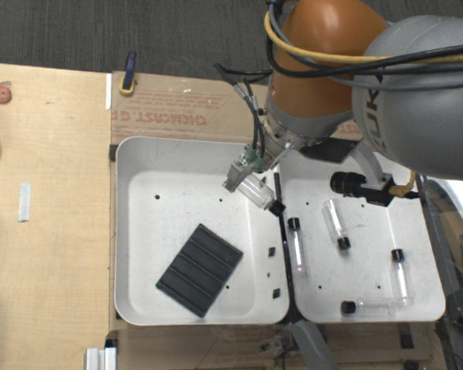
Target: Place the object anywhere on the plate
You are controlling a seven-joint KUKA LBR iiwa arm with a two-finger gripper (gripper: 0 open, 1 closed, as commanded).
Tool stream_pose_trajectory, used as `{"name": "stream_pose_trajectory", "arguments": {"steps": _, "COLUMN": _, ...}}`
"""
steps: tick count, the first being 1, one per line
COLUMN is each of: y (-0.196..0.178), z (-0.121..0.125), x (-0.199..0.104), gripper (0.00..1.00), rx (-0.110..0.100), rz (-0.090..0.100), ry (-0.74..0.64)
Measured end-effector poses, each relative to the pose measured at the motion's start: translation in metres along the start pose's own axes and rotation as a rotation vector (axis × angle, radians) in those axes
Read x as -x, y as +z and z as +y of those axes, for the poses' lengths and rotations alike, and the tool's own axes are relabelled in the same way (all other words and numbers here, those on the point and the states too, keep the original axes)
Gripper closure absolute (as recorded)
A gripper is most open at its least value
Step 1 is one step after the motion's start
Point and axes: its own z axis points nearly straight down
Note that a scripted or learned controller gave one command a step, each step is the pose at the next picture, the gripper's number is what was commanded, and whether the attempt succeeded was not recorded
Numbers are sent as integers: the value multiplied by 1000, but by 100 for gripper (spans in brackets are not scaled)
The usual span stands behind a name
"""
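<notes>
A black ridged plate (200, 269) is being shown lying tilted on the floor of the left bin (136, 213). Above that bin's right part, the gripper (247, 180) is being held just over a clear tube (256, 192) — contact cannot be judged, and how far it is spread cannot be told. More clear tubes (335, 223) are being seen scattered across the right bin (430, 255) — well apart from the plate.

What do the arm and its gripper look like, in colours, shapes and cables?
The arm is bulky, rounded and grey, with a glossy orange band. Yellow and black cables loop around it. The gripper is small and metallic grey, with thin wires and a green part above it.
</notes>
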Motion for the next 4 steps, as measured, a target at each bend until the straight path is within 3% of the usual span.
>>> {"name": "stream_pose_trajectory", "arguments": {"steps": 1, "y": -45, "z": -35, "x": -38, "gripper": 100, "rx": 1, "rz": 0, "ry": -309}}
{"name": "stream_pose_trajectory", "arguments": {"steps": 2, "y": -148, "z": -1, "x": 13, "gripper": 100, "rx": 3, "rz": -3, "ry": -585}}
{"name": "stream_pose_trajectory", "arguments": {"steps": 3, "y": -136, "z": 50, "x": 38, "gripper": 100, "rx": 2, "rz": -1, "ry": -368}}
{"name": "stream_pose_trajectory", "arguments": {"steps": 4, "y": -153, "z": 115, "x": -12, "gripper": 100, "rx": 4, "rz": -2, "ry": -746}}
